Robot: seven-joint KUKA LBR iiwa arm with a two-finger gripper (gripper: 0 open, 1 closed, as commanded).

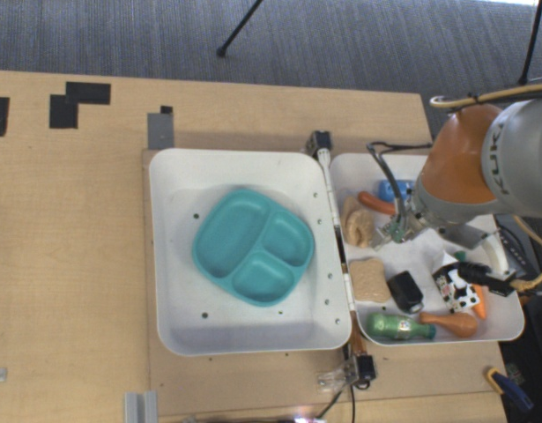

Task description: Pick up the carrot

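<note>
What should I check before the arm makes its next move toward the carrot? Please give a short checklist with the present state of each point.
1. Carrot identified: cannot tell; the upper orange piece and the lower orange piece both fit.
2. Gripper over the right bin: ok.
3. Gripper holding something: cannot tell.
4. Free room around the lower orange piece: not ok; a green object lies end to end with it.
5. Teal plate out of the way, in the left bin: ok.
</note>
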